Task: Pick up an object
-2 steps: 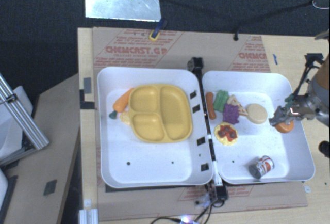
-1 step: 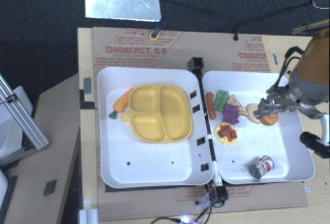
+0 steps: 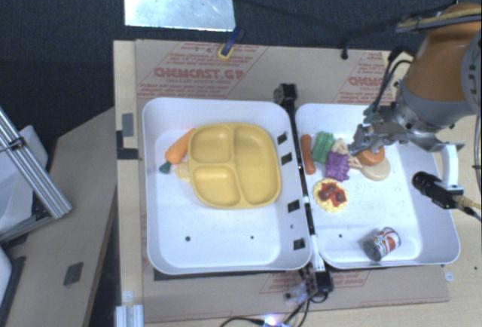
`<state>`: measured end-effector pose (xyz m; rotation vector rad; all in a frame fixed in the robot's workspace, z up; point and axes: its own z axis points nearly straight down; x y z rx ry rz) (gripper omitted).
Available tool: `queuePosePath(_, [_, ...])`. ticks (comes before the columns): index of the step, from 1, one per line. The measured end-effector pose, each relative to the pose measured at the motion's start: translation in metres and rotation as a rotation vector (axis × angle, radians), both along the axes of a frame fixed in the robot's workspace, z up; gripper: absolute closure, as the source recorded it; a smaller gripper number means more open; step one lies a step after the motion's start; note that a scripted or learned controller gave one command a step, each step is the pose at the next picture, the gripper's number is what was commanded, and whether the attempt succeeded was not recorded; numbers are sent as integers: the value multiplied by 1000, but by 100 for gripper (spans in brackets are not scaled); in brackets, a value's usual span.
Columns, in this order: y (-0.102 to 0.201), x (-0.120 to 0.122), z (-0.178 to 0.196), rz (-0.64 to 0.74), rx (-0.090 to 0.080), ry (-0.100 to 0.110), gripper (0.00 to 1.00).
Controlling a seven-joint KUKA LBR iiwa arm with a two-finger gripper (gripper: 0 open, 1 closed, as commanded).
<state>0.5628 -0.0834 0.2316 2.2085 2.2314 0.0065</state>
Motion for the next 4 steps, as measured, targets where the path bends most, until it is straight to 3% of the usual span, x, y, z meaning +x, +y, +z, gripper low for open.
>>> queuePosePath(1, [57, 31, -4, 1, 0, 1, 100])
queuePosePath(2, [65, 48, -1, -4, -1, 2, 100])
queuePosePath(3, [80, 44, -11, -4, -2, 3, 100])
queuePosePath(4, [77, 43, 1, -5, -1, 2, 100])
